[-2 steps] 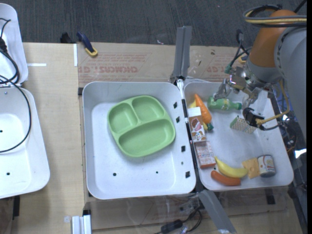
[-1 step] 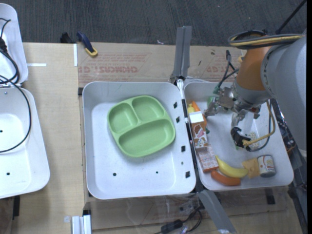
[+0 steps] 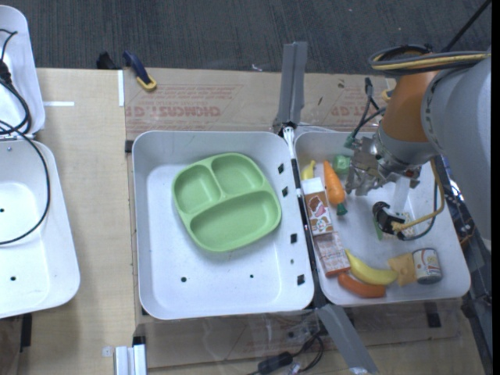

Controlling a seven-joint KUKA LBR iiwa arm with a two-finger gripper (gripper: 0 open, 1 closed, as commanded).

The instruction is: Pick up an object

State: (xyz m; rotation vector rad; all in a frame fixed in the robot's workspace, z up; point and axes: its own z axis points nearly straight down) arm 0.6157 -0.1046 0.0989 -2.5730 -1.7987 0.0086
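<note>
My claw hangs low in the right white plastic bin.
I cannot tell how it is set; the orange plastic carrot lies just left of it, the yellow plastic banana nearer.

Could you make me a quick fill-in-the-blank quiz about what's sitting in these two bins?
1. The green plate has ____ compartments.
2. The plate lies in the ____ bin.
3. The banana is in the bin on the ____.
4. The carrot is coloured ____.

Missing words: three; left; right; orange
</note>
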